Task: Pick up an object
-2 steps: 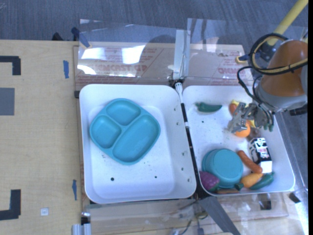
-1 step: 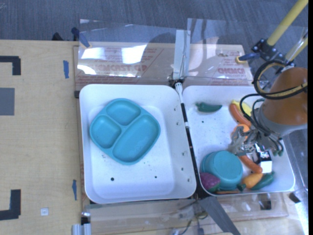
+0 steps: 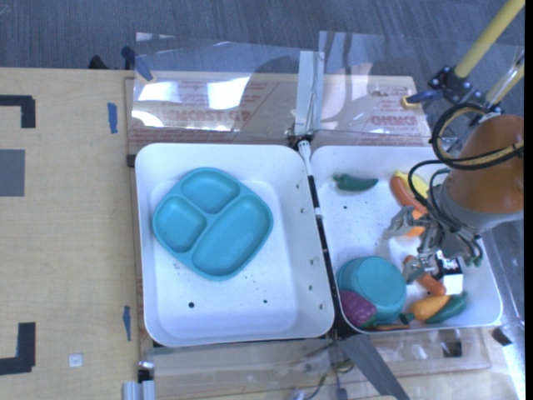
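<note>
As I hang low over the right-hand shallow white plastic bin [image 3: 491, 294], my gripper [image 3: 429, 252] sits among a heap of small toy foods, and whether it's spread or pinched I cannot tell! Candidates cluster close, presumably why I'm here: a round teal plastic bowl [image 3: 375, 286] just left of the gripper, a magenta knobbly berry-like piece [image 3: 358, 308] touching the bowl's lower edge, an orange carrot-shaped toy [image 3: 426, 307] right of the bowl, a dark green pepper-like piece [image 3: 356, 182] well above it. Smooth, glossy, curved stuff — slippery, I'd judge.
</note>
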### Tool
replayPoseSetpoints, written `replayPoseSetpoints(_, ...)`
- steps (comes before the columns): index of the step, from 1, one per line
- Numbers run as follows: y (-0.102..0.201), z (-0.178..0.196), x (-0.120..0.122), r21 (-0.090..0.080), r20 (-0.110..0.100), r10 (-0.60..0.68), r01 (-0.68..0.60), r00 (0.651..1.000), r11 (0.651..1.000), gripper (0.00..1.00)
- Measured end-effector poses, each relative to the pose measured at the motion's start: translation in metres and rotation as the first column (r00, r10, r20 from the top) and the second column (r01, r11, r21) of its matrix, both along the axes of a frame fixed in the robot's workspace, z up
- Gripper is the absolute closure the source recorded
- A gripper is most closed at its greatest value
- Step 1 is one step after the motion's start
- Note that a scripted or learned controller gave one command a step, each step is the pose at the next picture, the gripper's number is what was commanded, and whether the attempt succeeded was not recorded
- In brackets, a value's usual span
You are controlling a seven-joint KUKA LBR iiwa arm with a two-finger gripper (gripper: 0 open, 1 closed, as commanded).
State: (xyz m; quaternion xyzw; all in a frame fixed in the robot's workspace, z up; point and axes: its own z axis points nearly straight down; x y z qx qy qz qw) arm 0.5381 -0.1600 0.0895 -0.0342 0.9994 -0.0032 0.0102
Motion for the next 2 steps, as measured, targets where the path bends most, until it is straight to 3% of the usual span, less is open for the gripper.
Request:
replayPoseSetpoints(1,0.007,-0.001,0.086,0.007,-0.009,-0.175,0.175,0.985,0.985,0.0)
replayPoseSetpoints(2,0.008,0.009,0.09,0.008,0.001,-0.175,0.175,0.985,0.985,1.0)
